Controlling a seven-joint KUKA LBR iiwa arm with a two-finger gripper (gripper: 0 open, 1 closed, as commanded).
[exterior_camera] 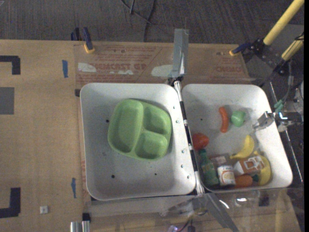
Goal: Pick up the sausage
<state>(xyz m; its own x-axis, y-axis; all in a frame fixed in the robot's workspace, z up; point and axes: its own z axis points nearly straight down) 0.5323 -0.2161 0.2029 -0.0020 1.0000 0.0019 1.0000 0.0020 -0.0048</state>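
The sausage [223, 119] is a short orange-red link lying nearly upright in the picture, in the upper middle of the right bin [212, 92]. A small green piece of toy food [237, 118] lies just to its right, close to it. Nothing lies over the sausage, and its whole length shows.
A red tomato [200, 140], a banana [245, 149], a green bottle [207, 169], a can [225, 174] and a juice box [248, 165] crowd the right bin's front. A small grey metal part [264, 121] sits at its right rim. The left bin [96, 168] holds a green divided plate [140, 128].
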